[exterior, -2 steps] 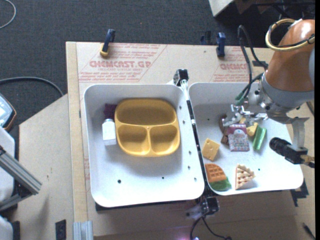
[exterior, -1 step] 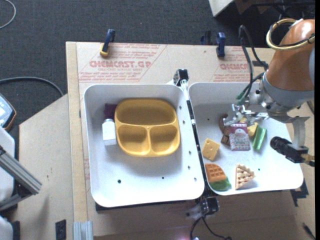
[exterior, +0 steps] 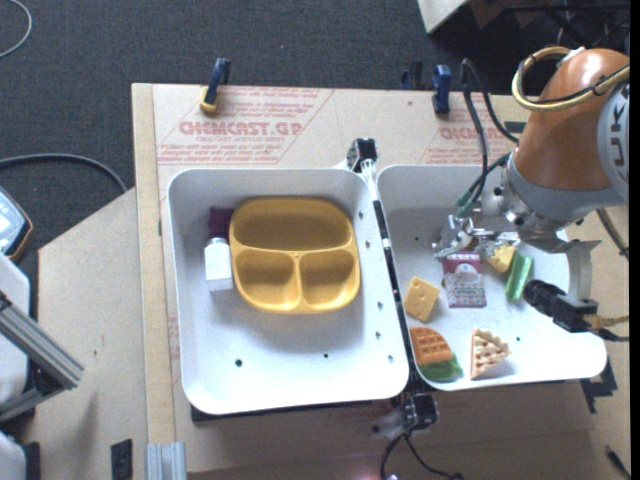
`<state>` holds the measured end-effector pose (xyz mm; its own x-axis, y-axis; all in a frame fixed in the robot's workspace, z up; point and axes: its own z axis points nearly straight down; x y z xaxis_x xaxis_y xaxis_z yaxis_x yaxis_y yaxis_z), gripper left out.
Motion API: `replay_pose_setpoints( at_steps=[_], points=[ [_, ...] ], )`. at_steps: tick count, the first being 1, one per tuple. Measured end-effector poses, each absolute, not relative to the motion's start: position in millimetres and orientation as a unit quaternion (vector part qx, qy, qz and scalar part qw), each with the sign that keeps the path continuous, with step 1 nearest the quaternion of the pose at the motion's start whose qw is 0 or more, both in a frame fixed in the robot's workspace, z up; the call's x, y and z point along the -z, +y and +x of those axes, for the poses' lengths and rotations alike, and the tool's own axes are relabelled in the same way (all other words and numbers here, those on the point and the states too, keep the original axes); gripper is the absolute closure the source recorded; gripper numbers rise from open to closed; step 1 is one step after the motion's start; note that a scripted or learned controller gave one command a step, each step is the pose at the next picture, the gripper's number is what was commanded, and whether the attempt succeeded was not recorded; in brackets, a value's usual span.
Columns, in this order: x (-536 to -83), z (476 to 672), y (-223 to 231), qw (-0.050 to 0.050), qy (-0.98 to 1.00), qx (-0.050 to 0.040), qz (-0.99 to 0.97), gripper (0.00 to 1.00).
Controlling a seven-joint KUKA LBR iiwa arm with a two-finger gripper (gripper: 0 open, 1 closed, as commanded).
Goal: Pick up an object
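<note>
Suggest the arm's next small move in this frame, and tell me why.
Probably a short descent. The pincer hangs in the right bin just above the pink carton, with nothing seen between its fingers. The cheese wedge and green stick lie close by, so it should drop straight down.

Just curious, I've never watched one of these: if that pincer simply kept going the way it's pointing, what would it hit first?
Probably the pink packet, lying just below the pincer in the right bin; depth is hard to judge here.
</note>
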<state>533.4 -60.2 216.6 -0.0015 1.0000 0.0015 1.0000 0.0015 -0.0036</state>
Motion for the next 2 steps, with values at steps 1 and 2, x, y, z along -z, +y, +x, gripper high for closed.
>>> replay_pose_setpoints(
  at_steps=[1,2],
  points=[
    [-214.7,538.4,-66.8,0.0,-0.707,-0.0001,-0.707,1.0],
    [-220.0,541.6,-60.2,-0.001,-0.708,0.0006,-0.707,1.0]
  ],
)
